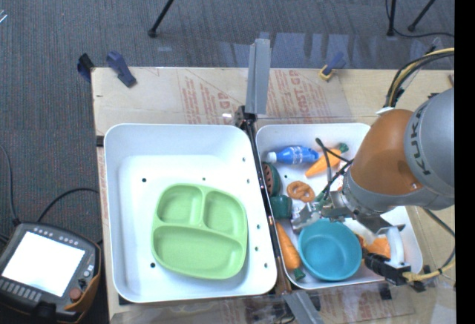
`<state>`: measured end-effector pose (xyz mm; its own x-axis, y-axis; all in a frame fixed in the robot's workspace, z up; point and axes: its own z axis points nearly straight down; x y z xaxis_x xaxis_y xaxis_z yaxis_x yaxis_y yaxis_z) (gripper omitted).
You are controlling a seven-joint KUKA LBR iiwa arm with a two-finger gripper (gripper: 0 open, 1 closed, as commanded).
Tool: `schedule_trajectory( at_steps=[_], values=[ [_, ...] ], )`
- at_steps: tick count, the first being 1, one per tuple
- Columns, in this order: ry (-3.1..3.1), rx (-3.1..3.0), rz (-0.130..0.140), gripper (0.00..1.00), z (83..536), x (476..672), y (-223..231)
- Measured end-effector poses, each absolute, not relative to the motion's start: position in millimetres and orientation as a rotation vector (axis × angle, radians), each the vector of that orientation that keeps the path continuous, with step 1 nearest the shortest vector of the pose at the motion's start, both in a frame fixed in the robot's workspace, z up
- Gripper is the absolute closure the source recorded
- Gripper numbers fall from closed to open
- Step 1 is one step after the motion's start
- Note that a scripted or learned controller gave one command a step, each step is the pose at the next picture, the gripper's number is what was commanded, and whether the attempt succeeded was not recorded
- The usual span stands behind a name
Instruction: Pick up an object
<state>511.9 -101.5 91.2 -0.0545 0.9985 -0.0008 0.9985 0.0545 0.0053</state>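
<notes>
The gripper (315, 213) is seen low in the right bin (349, 130), just at the 10 o'clock rim of the blue bowl (329, 250); whether anything is pinched cannot be told (its tips are apparently hidden among clutter). A carrot (288, 245) lies at the bowl's 9 o'clock. The green divided plate (200, 231) sits in the left bin (130, 167).

One fixed cam, high above the bench (223, 89), looking down at a slant w/ the far floor at top. Mid distance: both bins fit in frame, left bin (119, 167) and right bin (312, 130). Arm (401, 159) enters from frame right.
</notes>
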Motion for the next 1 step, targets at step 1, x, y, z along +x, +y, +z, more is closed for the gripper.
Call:
schedule_trajectory(
  at_steps=[1],
  values=[
    [2.261,2.161,0.021,1.0,104.3,516.2,-103.5]
  ],
)
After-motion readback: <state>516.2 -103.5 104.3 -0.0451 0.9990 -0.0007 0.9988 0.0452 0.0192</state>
